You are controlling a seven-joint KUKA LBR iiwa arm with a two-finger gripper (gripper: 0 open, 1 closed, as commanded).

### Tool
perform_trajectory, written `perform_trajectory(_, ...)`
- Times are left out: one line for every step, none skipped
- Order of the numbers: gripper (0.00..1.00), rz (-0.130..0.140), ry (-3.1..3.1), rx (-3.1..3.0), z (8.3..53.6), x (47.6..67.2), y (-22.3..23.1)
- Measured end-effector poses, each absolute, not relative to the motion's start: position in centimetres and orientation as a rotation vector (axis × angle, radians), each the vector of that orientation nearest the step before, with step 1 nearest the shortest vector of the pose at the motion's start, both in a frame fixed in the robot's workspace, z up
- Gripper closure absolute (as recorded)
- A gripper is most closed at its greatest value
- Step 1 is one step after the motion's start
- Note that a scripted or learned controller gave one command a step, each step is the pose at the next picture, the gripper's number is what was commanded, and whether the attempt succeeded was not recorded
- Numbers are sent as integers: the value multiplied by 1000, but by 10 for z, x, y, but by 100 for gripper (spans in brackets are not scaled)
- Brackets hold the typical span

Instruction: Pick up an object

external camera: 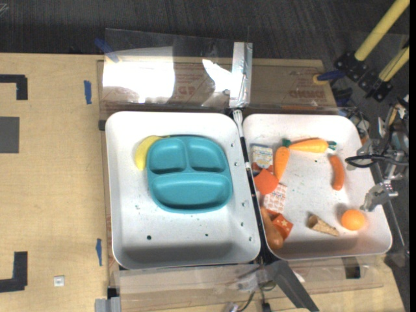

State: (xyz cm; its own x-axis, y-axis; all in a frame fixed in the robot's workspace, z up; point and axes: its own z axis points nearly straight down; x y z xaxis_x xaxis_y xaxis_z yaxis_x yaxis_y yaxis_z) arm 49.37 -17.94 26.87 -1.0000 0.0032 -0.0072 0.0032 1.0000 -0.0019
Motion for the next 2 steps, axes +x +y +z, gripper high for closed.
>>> perform_trajectory(0,5,3146,-50,165,544,-194)
perform_trajectory(0,-3,3125,-54,90,613,-139)
